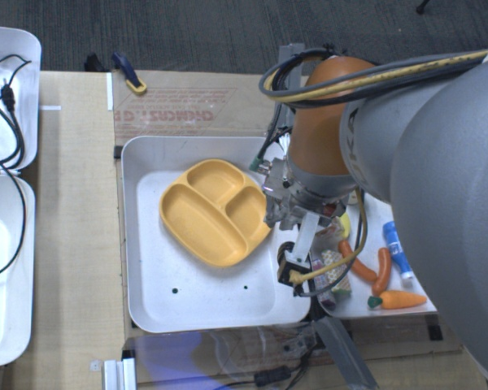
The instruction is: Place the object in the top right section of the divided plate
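Observation:
A yellow divided plate [215, 211] lies tilted in the left bin [146, 291], and I see nothing in its three sections. My gripper [280, 210] hangs under the orange-banded wrist, right at the plate's right rim on the border between the two bins. The wrist hides what lies under the gripper. Small items lie in the right bin beside the arm: an orange carrot [403, 300], a red pepper-like piece [382, 268], a blue tube [396, 250] and a yellow piece [344, 227]. The arm partly covers them.
The arm's grey body covers most of the right bin. Brown cardboard [179, 108] lies behind the bins with a blue and yellow clamp [128, 73] on it. White trays with black cables [4, 128] stand at the far left.

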Controlling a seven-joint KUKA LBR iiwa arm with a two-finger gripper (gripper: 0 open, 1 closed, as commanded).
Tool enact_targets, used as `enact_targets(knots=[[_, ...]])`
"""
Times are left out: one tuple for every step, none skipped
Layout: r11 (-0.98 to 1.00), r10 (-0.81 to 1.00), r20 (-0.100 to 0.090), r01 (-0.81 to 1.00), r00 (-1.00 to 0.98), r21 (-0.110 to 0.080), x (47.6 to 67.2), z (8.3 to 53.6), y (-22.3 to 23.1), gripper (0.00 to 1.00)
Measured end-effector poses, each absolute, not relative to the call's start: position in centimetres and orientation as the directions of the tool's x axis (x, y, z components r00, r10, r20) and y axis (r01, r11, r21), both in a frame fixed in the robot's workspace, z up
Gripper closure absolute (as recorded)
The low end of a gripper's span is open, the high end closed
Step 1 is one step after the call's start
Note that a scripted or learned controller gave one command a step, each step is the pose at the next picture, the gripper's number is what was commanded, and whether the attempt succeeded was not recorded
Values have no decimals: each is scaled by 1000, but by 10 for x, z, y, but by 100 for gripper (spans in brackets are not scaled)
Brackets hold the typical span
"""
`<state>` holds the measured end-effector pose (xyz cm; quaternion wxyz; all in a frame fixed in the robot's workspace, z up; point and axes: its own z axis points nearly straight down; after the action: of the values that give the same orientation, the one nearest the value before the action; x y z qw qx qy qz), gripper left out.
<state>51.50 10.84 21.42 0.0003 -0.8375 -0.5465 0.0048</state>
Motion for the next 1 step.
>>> enact_targets(knots=[[-403,915,-8,915,403,-6,515,214,108,0]])
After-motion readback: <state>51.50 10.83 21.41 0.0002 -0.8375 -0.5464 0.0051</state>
